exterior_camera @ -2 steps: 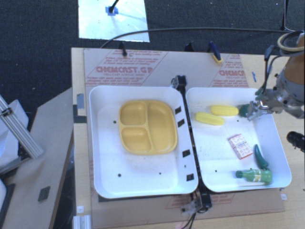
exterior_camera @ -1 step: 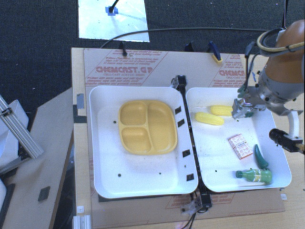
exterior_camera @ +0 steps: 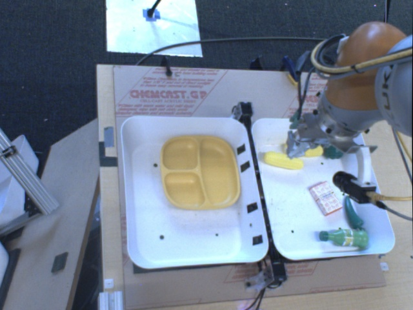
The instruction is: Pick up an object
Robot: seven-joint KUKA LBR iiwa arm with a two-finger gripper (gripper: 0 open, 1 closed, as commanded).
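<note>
Banana (exterior_camera: 282, 161) lies near the right bin's (exterior_camera: 303, 254) far-left corner, my gripper (exterior_camera: 295, 148) just above it; finger spread I cannot tell. I'd centre over its middle before closing.

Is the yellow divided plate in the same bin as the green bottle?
No, the yellow divided plate lies in the left bin; the green bottle lies in the right bin.

Claw (exterior_camera: 295, 146) fingertips perhaps masking part of the yellow banana (exterior_camera: 282, 161).
</note>
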